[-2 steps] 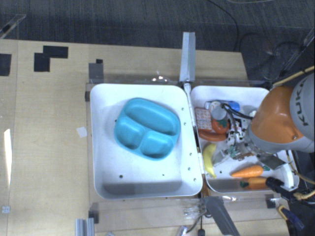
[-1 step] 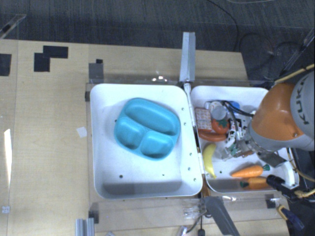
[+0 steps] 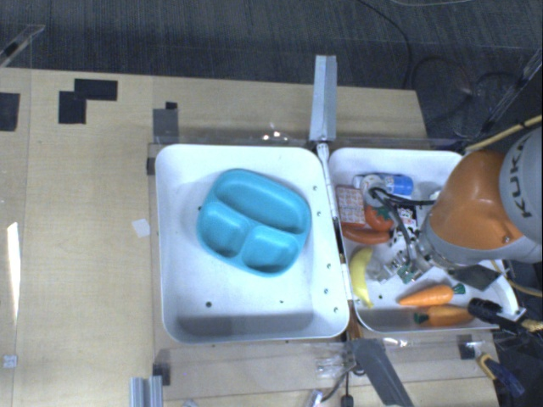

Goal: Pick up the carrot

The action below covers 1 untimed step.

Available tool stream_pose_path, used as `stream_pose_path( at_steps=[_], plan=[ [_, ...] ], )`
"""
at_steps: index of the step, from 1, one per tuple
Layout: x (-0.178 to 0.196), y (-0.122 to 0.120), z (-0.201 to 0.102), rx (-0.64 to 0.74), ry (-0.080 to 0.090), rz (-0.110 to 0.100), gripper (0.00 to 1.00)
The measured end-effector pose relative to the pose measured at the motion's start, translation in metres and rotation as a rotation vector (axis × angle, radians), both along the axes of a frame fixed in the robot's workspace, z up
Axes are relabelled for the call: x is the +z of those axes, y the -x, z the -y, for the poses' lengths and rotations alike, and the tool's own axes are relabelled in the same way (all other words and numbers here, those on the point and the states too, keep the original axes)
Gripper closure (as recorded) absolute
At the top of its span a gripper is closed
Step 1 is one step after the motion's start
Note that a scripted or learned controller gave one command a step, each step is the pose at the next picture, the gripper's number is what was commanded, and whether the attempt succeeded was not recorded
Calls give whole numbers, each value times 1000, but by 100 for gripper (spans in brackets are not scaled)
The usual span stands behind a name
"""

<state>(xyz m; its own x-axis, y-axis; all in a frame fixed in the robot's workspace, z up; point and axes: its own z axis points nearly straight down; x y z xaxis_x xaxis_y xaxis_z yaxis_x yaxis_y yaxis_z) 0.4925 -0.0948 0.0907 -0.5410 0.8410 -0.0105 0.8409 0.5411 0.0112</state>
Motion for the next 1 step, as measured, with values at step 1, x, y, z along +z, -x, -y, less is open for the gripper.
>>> stream_pose_path(
  at_steps=[1],
  plan=[
    [1, -3, 15, 570, 11, 9, 100]
  ],
)
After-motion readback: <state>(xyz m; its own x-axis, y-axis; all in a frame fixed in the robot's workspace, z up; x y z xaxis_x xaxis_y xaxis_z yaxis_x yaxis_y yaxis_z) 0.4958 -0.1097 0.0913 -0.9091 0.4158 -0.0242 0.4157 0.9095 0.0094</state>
